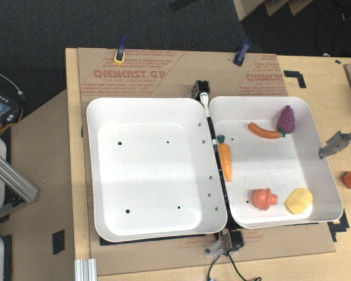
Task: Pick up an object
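**Two bins, five toy foods, arm at the right edge**

- Left bin (105, 122): white, shallow, set on a brown board on the bench (70, 157).
- Right bin (316, 174): white, shallow, touching the left bin along a black seam.
- Carrot (224, 161): orange, green top; lies in the right bin just beside the seam. Long axis runs near to far, green end pointing to the far side, tip toward the near side.
- Sausage (264, 132): orange-red, slightly curved; far part of the right bin, long axis left to right, its right end near the grapes.
- Grapes (286, 119): purple bunch, far right corner of the right bin, long axis roughly near to far.
- Red piece (263, 198): lumpy, near part of the right bin.
- Yellow piece (299, 201): rounded, just beside the red piece, to its right.
- Gripper (337, 143): grey, over the right bin's right rim, well apart from every item. Whether the fingers are apart or together cannot be told.
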`<action>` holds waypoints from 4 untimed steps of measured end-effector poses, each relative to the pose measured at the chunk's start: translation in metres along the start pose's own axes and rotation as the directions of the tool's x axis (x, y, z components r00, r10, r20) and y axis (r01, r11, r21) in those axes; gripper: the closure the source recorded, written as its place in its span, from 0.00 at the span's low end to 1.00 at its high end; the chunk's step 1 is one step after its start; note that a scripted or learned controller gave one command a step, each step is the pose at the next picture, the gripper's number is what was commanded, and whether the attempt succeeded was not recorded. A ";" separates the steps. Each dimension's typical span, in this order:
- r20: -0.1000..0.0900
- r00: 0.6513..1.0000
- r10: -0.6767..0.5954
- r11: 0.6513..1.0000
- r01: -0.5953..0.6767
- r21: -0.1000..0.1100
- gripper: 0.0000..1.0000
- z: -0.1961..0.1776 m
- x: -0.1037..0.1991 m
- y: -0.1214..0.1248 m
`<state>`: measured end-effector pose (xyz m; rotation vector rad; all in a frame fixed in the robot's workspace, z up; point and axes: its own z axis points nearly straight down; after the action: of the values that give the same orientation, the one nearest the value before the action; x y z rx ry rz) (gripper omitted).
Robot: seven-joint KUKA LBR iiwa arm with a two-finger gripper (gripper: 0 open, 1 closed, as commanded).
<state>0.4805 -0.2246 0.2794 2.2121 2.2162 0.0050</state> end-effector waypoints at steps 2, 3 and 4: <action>-0.011 1.000 0.006 1.000 -0.005 0.024 0.00 0.001 0.001 0.005; 0.003 1.000 -0.004 1.000 0.004 -0.006 0.00 -0.103 0.000 0.109; -0.011 1.000 0.006 1.000 -0.006 0.025 0.00 0.042 0.001 0.031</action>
<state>0.5119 -0.2233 0.2377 2.2370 2.2275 -0.0098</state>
